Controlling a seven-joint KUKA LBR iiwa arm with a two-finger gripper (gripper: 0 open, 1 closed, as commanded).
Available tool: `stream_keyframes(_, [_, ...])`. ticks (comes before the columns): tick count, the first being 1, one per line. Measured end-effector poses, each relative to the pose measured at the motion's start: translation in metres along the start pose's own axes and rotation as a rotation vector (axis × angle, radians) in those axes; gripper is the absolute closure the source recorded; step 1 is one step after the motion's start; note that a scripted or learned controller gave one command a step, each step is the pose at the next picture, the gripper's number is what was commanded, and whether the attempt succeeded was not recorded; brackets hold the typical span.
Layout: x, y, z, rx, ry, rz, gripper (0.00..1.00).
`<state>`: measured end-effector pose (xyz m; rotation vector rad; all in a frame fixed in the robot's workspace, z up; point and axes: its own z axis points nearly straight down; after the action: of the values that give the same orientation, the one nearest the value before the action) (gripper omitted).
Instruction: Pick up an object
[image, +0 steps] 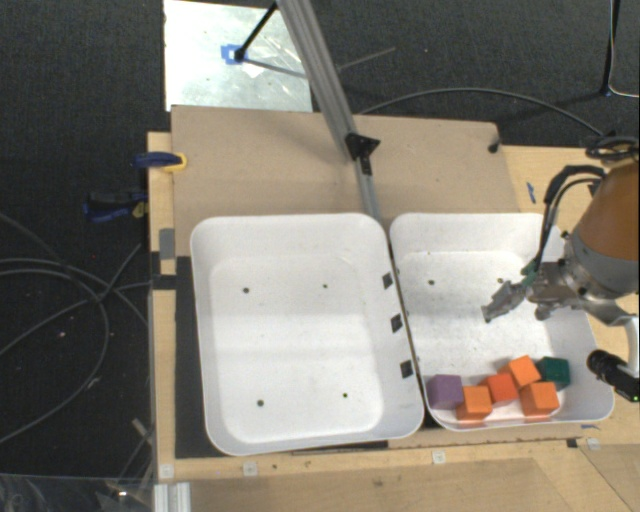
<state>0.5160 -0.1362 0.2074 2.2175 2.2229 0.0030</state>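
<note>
Brown worktop (300, 160) under two white bins, left bin (300, 330), right bin (470, 270). Gripper (497, 305) over right bin, grasp state impossible to tell. Purple block (445, 390), orange blocks (500, 388), green block (555, 372) clustered against right bin's near wall.

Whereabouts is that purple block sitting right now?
The purple block lies in the right bin, at its near edge, leftmost of the blocks, beside an orange block.

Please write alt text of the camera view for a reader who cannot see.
A grey robot arm's pincer hovers over the right shallow white bin, where one purple, four orange and one dark green small block cluster at the near edge. The left shallow white bin adjoins it.
</note>
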Motion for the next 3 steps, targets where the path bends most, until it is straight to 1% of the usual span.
stream_keyframes(1, [-0.016, -0.029, -0.119, -0.009, -0.004, -0.001, 0.0])
stream_keyframes(2, [-0.04, 0.002, -0.075, 0.002, -0.002, 0.002, 0.0])
stream_keyframes(3, [-0.009, 0.001, -0.088, -0.001, -0.001, -0.005, 0.0])
